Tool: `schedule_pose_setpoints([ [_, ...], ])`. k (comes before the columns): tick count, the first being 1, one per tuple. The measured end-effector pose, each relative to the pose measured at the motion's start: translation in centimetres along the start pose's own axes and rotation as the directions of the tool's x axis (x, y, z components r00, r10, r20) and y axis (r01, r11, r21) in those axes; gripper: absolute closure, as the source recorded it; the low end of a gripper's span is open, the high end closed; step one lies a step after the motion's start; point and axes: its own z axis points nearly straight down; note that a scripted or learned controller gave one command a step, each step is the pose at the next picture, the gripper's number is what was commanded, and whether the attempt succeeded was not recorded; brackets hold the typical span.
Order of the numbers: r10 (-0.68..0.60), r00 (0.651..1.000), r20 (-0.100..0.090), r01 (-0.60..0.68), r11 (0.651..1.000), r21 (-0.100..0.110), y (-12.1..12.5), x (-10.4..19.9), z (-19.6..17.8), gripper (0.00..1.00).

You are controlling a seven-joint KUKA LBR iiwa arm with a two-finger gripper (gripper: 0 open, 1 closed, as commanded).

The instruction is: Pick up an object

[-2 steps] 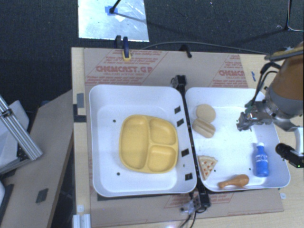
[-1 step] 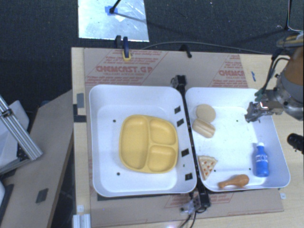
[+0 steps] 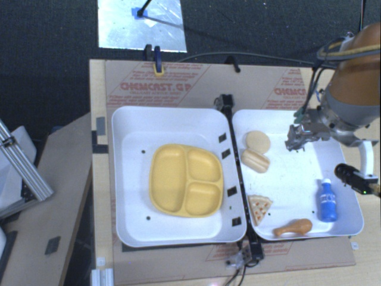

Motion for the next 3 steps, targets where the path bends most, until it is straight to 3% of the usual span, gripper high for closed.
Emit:
schedule_pose_setpoints([
  [3,-0.001,1.0,-0.001,0.001,1.0,0.001,1.0,16.2,2.0,1.0],
])
